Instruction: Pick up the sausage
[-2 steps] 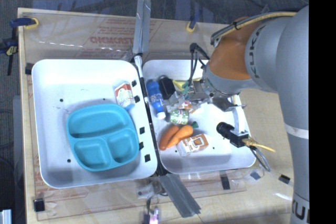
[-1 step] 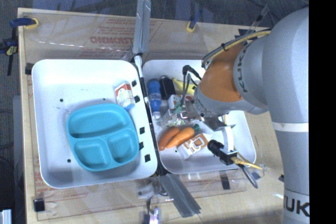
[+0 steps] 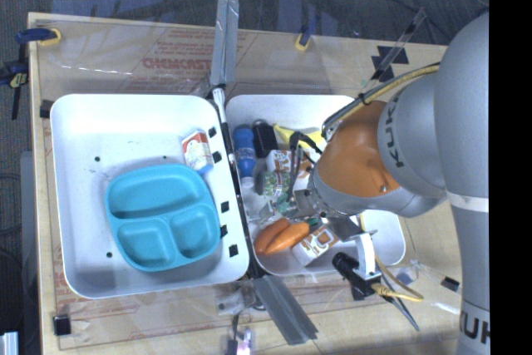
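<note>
In the right bin [image 3: 391,249], an orange-brown oblong piece that looks like the sausage [image 3: 281,238] lies near the front left corner. The arm's orange band [image 3: 353,162] and grey wrist hang over the middle of this bin. The gripper [image 3: 303,208] points down into the clutter just above and to the right of the sausage. The wrist hides most of it, and I see nothing clearly held.
Around the gripper lie a blue bottle [image 3: 244,158], a dark item [image 3: 263,137], a yellow piece [image 3: 287,135] and a white-and-orange packet [image 3: 316,244]. The left bin [image 3: 75,179] holds a blue divided plate [image 3: 162,216] and a small red-and-white carton [image 3: 196,151].
</note>
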`<state>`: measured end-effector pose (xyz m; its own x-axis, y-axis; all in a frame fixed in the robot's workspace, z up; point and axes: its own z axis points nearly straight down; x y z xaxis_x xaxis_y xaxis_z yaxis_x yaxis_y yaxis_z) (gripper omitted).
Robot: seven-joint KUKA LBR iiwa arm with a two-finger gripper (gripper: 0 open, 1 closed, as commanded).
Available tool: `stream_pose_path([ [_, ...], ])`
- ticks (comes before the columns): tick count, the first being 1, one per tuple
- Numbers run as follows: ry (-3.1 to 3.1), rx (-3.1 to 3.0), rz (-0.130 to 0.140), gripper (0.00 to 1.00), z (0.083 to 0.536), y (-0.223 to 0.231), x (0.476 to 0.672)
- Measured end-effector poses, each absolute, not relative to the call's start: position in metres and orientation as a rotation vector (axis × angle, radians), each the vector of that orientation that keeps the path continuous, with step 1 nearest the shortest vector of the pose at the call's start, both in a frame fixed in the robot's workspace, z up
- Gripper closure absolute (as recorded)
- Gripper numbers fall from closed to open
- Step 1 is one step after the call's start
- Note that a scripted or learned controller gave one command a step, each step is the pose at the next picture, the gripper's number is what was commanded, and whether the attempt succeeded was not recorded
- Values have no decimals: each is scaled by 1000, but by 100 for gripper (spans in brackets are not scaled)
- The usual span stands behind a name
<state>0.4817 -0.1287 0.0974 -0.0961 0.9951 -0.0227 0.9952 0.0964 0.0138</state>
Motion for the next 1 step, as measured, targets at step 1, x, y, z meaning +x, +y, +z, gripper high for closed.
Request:
stream_pose_path([
  [1,2391,2016,0,0,95,-135,479],
])
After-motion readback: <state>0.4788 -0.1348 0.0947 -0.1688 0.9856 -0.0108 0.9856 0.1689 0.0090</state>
